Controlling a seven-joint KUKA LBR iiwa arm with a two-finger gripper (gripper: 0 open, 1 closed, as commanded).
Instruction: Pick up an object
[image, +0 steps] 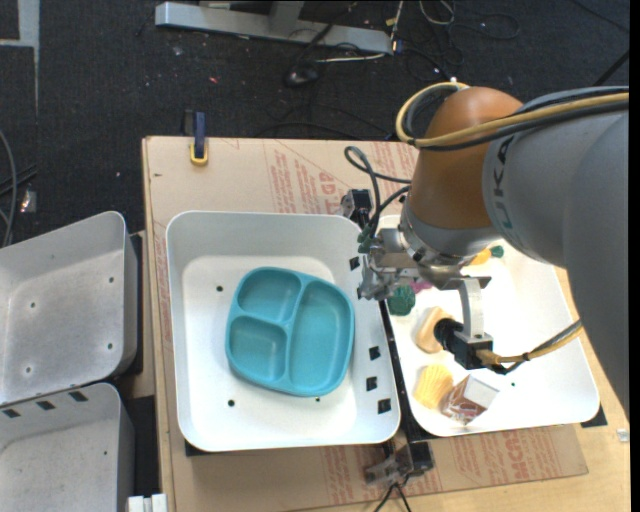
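Observation:
My gripper (386, 278) hangs low over the left edge of the right bin (560, 395), close to the wall between the two bins. A small green object (403, 298) lies right under and beside it, partly hidden by it. A tan rounded piece (430, 328) lies just to the lower right. Nearer the front are a yellow ridged piece (434, 384) and a brown and white packet (470, 397). A yellow scrap (489, 255) peeks out behind the wrist. Nothing visibly hangs from the gripper.
The left bin (200, 400) holds a teal divided plate (291, 330). My bulky arm covers the back and right of the right bin. Cables loop beside the wrist (362, 180). A black part (464, 346) on a grey bracket hangs over the tan piece.

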